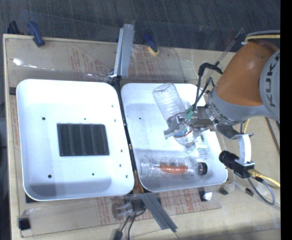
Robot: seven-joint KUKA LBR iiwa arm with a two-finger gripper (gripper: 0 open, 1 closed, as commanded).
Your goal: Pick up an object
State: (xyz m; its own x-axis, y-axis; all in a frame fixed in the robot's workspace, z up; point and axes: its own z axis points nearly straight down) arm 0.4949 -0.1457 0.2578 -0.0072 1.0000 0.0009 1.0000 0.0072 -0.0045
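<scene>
A clear plastic bottle (168, 102) lies at a slant in the right bin (141, 129), its neck pointing toward the near right. My gripper (182, 126) sits right over the neck end of that bottle, and the wrist hides the part beneath. A second clear bottle (168, 167) with something orange inside and a dark cap lies along the right bin's near wall. In the left bin (36, 109) a dark grey ribbed rectangular block (82, 139) lies flat in the middle.
The arm's grey and orange body (243, 86) reaches in over the right bin's right rim. A metal divider bar (123, 49) stands at the back between the bins. Blue clamps (36, 34) hold the bench's far edge.
</scene>
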